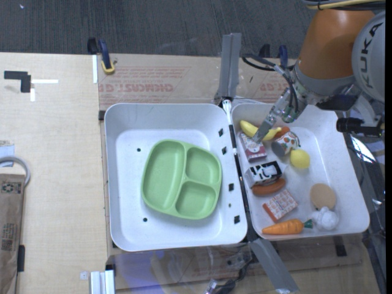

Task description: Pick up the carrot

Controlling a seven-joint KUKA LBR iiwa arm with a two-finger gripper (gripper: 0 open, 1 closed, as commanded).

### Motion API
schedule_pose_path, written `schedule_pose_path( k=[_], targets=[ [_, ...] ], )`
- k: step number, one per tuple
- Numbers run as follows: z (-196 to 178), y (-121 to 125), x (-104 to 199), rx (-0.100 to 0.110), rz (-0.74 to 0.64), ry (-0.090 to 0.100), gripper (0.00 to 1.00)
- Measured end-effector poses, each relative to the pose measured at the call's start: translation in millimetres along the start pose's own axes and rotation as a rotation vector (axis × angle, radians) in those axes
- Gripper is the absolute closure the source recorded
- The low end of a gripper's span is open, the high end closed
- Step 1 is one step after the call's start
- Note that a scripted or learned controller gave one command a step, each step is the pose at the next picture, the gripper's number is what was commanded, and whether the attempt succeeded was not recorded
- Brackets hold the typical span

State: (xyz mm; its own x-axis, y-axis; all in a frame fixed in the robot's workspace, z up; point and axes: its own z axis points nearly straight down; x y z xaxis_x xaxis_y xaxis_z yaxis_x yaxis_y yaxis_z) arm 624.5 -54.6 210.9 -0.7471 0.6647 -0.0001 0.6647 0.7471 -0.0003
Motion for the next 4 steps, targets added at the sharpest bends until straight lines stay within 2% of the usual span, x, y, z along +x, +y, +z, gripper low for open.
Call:
schedule_pose_path(
  k=[1,2,3,4],
  targets=[
    [-42,-27,-28,0.001,0.722,-0.002,0.0],
    [-116,6,-1,-0.001,0.212,-0.002,0.0],
    [20,-29,20,0.001,0.337,0.001,0.0],
    [5,-32,-5,-0.001,0.116,-0.002,0.0]
  ],
)
